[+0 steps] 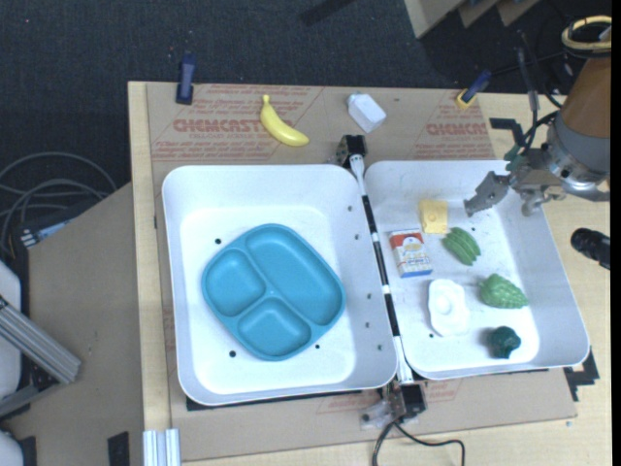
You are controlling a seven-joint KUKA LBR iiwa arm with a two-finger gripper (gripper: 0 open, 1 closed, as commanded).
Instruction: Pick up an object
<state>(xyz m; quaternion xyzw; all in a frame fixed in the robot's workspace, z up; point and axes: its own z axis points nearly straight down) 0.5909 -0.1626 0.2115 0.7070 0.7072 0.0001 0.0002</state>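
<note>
Over the right white bin [568, 299], upper edge: grey gripper [505, 190], fingers spread wide, gripping nothing. Just below-left, yellow block [435, 216], small red-and-white box [411, 253], ridged green vegetable [462, 246], all apart from it. In the left bin [184, 260], blue divided plastic tray [274, 290].

I count six loose pieces lying in the right bin [558, 260]. A small yellow block [435, 216] sits nearest the far wall. Just beside it, a ridged green vegetable [462, 246] lies at a slant. A small red-and-white carton [411, 253] lies flat near the bin's left wall. Nearer the front, a white fried-egg shape [446, 307] lies flat, with a bumpy light-green piece [502, 291] to its right. A dark teal lump [503, 341] sits close to the front rim.
</note>
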